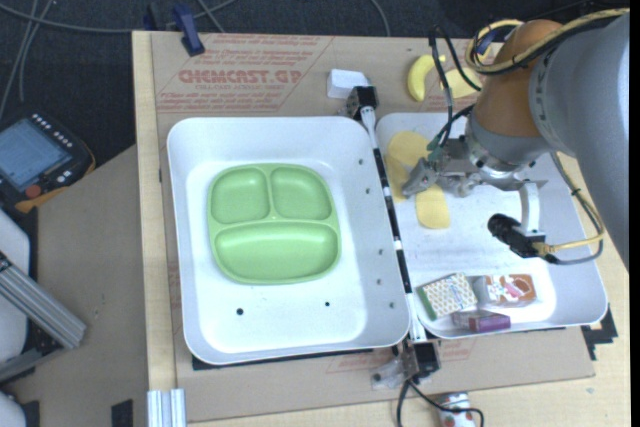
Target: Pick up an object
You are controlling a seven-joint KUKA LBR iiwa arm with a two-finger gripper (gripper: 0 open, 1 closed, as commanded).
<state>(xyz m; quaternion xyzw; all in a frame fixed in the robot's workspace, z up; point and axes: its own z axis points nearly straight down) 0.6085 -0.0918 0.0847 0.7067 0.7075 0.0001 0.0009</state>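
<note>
Camera view notes: I have the arm point(560, 85) reaching in from the right over the right-hand bin point(575, 300), wrist low above its upper half. The claw point(432, 177) sits among two pale yellow pieces: a rounded yellow piece point(404, 153) just beside it toward the divider, and a smaller yellow slice point(433, 210) just below it. I judge the slice the likeliest target; it lies directly under and slightly toward the near edge from the claw, its long axis running roughly up and down the frame. Whether the claw is released or clenched I cannot tell; the wrist body and cabling mask it, and I see nothing clearly gripped. Other items: a patterned packet point(447, 294), a red-and-white packet point(512, 289) and a purple tube point(481, 321) lined up along the near wall of the same bin, well apart from the claw. A yellow banana-like object point(422, 78) rests on the surface beyond the bin. The left bin point(190, 215) carries a green divided plate point(274, 223), out of the way. Main hindrance, in my reading: the two yellow pieces lie close together, and the bin divider stands near the rounded one.
</note>
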